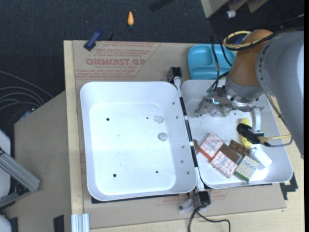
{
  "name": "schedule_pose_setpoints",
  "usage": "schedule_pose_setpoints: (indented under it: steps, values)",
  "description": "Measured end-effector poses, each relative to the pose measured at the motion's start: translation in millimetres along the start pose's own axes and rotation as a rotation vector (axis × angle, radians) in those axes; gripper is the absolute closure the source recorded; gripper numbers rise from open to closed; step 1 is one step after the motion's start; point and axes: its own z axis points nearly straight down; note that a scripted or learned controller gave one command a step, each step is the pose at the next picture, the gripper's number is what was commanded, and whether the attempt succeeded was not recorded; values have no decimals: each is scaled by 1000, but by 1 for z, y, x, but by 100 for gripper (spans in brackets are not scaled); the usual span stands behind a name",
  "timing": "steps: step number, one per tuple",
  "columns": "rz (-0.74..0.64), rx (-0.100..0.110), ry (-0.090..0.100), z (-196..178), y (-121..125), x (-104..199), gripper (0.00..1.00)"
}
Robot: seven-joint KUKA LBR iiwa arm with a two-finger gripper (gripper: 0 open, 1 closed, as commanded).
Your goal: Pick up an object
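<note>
The table [79, 197] carries 2 white bins. Your hand [216, 106] sits at the back of the right bin [285, 170]; you cannot tell how open it is or what it holds. This looks like the approach: next, centre over the red-and-white box [211, 145] nearer the front, where a brown bar [236, 150] and a second box [225, 163] crowd it.

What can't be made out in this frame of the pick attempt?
- gripper, camera view: too small and cluttered to tell whether it grips anything.
- yellow object: partly covered by hardware on the arm; identity unclear.
- right bin: far right corner hidden under the arm.
- small discs in the left bin: too small to identify.
</note>
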Motion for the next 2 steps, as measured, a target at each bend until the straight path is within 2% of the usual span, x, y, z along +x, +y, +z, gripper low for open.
schedule_pose_setpoints:
  steps: [1, 2]
  values:
    - [1, 0, 1, 1, -60, -6, 0]
    - [0, 0, 1, 1, -115, -30, 0]
